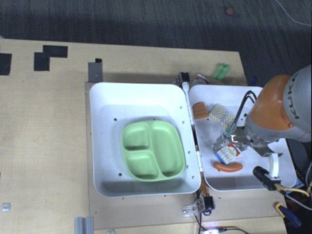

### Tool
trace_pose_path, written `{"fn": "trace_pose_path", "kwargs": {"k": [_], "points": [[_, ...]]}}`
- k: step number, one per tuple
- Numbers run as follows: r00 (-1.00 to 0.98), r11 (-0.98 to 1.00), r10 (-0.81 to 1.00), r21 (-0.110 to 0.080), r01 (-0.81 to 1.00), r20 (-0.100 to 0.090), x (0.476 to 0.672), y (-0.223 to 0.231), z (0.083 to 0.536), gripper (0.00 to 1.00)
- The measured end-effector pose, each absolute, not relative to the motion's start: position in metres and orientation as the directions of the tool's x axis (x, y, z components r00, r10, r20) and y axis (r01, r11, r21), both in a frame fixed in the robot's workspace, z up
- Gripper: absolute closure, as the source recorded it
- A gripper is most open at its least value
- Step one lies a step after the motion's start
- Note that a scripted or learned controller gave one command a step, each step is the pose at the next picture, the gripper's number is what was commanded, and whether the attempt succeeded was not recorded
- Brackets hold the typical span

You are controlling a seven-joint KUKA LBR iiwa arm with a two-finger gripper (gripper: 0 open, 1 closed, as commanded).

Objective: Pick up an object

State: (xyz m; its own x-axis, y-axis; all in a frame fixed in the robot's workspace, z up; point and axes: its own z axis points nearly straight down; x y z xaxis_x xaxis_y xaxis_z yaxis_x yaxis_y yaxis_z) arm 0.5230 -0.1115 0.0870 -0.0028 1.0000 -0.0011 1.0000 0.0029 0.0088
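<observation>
- Blue-and-white packet (226, 155) with an orange patch lies flat in the right bin (219, 92), about mid-bin and toward the near side. Its print is too small to read.
- Pincer (229, 139) is low over the packet's far edge, at or just above it. I cannot tell contact from this angle, nor whether the pincer is apart or together. Nothing is seen clamped in it.
- Orange-red sausage (228, 167) lies crosswise just near of the packet, close to the bin's near wall.
- Patterned packet (220, 115), with a pale checkered print, lies far of the pincer. No legible text.
- Brown block (200, 110) sits at the bin's far-left corner, just left of the patterned packet and against the wall shared with the left bin.
- Arm (274, 108) comes in from the right over the bin's right half, orange band up. The letters "KU" are readable on the grey casing at the frame edge.
- Left bin (105, 130) holds a green divided plate (153, 149) with three compartments, lying centred.
- On the table (44, 145), a small green item (221, 71) lies beyond the right bin's far edge, and black patches (49, 56) sit at the far left.
</observation>
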Motion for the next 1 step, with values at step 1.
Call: {"fn": "trace_pose_path", "kwargs": {"k": [1], "points": [[-0.003,0.004,1.0,0.015,1.0,-0.002,0.525,-0.1115,0.0985,1.0]]}}
